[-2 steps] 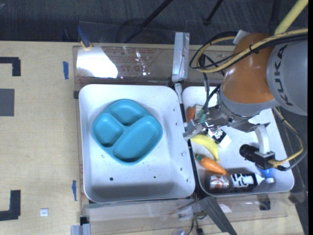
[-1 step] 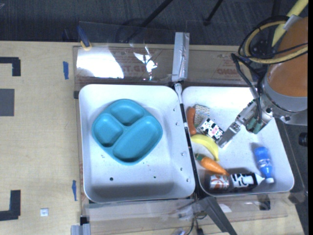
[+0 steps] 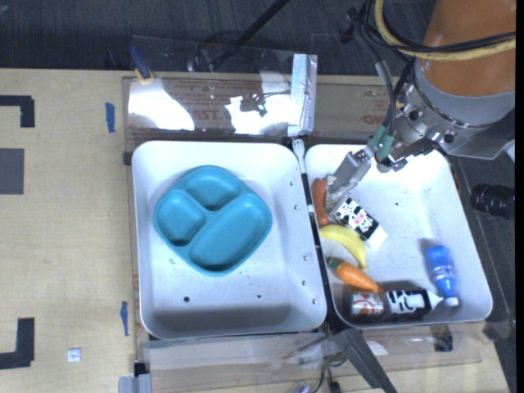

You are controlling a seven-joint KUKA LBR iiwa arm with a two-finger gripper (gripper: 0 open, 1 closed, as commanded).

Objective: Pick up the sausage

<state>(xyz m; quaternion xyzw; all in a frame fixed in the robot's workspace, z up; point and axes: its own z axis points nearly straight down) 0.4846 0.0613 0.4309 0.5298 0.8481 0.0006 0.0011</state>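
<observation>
Two white bins sit side by side on the bench. The left bin point(image 3: 155, 301) holds a blue plate point(image 3: 213, 218) with three sections. The right bin point(image 3: 471, 244) holds the other things.

The sausage point(image 3: 320, 201) is a short orange-brown piece with rounded ends. It lies along the left wall of the right bin, near the far corner, almost parallel to that wall. Only part of it is visible, because the gripper point(image 3: 341, 182) is just above and beside it.

The arm point(image 3: 467, 47) reaches in from the right, and the gripper points down and to the left, toward the sausage. The jaws are seen as one grey shape, so I cannot tell how far they are open, or if they have hold of anything.

Just right of the sausage is a small black and white carton point(image 3: 358, 218). Below it lies a banana point(image 3: 345, 244), then a carrot point(image 3: 357, 277), then a dark bottle point(image 3: 393, 303) along the near wall. A blue bottle point(image 3: 440, 270) is near the right wall. The sausage is pressed between the wall and the carton, so there is little room at its sides. The far right part of this bin is open.
</observation>
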